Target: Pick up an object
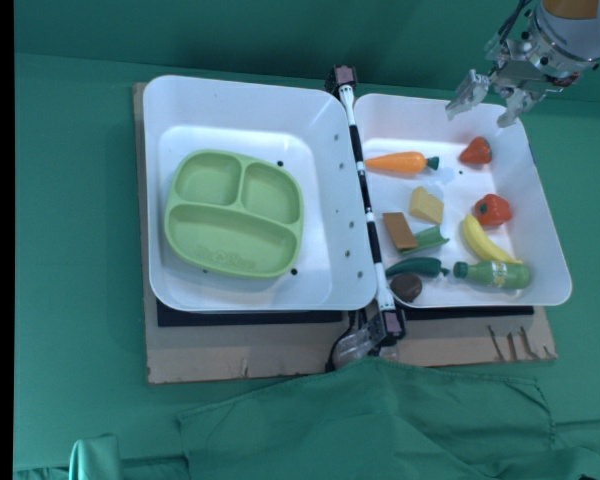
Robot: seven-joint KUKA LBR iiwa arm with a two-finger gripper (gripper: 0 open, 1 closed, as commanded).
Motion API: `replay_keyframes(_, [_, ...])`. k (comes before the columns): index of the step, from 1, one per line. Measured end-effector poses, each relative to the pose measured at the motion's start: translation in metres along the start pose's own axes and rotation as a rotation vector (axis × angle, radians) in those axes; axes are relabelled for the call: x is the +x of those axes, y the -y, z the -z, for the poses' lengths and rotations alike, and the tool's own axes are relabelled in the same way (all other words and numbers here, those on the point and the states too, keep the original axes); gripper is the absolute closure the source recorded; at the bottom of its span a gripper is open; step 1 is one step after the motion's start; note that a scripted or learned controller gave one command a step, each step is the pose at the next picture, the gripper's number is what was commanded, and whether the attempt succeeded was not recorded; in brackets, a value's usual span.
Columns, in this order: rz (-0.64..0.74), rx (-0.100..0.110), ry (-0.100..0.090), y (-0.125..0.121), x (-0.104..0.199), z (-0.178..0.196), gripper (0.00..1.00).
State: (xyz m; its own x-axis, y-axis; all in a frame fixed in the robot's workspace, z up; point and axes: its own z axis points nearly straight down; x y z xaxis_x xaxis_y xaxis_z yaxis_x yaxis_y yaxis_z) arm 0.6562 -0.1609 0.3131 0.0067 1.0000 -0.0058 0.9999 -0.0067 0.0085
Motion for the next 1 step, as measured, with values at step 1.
replay_keyframes(1, [-0.002,-0.007,0.004,-0.0009,-0.0009,0.0142,1.0])
